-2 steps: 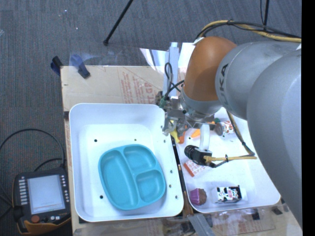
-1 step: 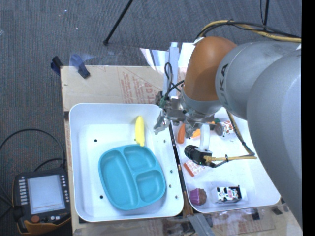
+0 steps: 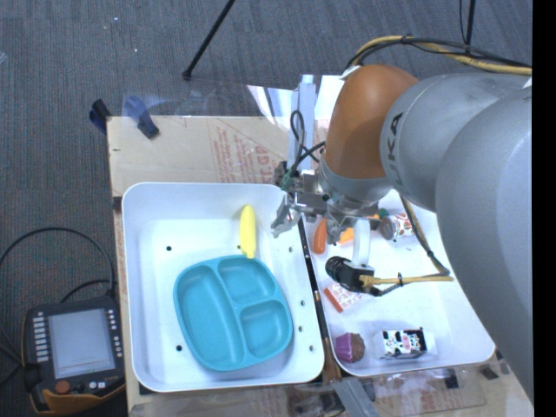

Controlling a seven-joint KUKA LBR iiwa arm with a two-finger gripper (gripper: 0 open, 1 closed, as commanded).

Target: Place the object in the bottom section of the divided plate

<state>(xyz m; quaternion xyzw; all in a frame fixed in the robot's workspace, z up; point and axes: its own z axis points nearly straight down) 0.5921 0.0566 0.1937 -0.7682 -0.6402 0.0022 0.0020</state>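
Hovering at divider between two white bins, grey arm's gripper (image 3: 300,205) points down; whether fingers are apart or together, cannot tell. Blue divided plate (image 3: 233,313) lies in left bin (image 3: 139,233), ready as target. Yellow banana (image 3: 248,230) rests just beyond plate rim at twelve o'clock. Orange carrot (image 3: 320,235), cupcake (image 3: 350,347), milk carton (image 3: 402,343) wait in right bin (image 3: 460,320), likely candidates.

Single fixed camera, mounted above the bench, looking down at a slant. Both white bins fall within frame: left bin (image 3: 139,224) complete, right bin (image 3: 460,320) partly covered by the arm (image 3: 452,155), which enters from the right and stands nearest the lens. Surrounding carpet (image 3: 104,33) occupies the upper field.
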